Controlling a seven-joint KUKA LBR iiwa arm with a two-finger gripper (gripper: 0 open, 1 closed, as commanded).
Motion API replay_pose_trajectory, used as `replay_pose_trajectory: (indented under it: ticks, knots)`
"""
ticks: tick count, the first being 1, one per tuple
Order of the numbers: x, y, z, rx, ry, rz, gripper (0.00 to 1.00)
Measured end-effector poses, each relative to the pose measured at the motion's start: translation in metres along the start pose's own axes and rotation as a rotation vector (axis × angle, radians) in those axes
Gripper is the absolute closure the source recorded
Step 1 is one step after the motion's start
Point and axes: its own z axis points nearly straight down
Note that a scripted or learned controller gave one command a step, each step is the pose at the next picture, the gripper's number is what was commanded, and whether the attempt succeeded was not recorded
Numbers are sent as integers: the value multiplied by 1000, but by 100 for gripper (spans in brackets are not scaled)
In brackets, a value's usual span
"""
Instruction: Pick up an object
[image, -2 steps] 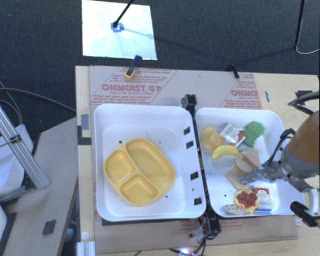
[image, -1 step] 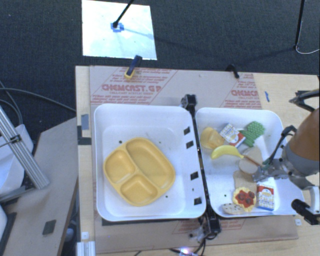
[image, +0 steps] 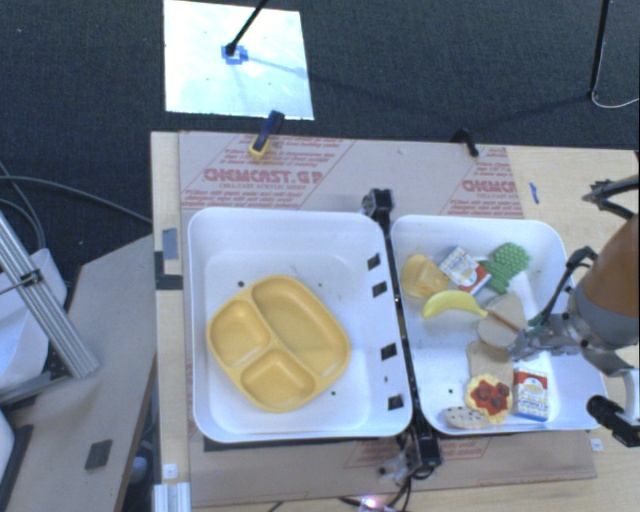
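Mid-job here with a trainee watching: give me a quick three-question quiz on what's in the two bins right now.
1. True or false: the yellow divided tray lies in the right bin.
2. Which item lies nearest the gripper?
A. the banana
B. the green toy
C. the red and white carton
3. Fill in: the banana lies in the ____ bin.

Key:
1. False. The tray lies in the left bin.
2. C. The carton lies just below the gripper in the camera view; the banana and green toy lie further toward the bin's far side.
3. Right.
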Motion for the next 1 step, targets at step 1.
replay_pose_trajectory:
  ticks: [1]
  knots:
    - [0,0,0,0,0,1,0]
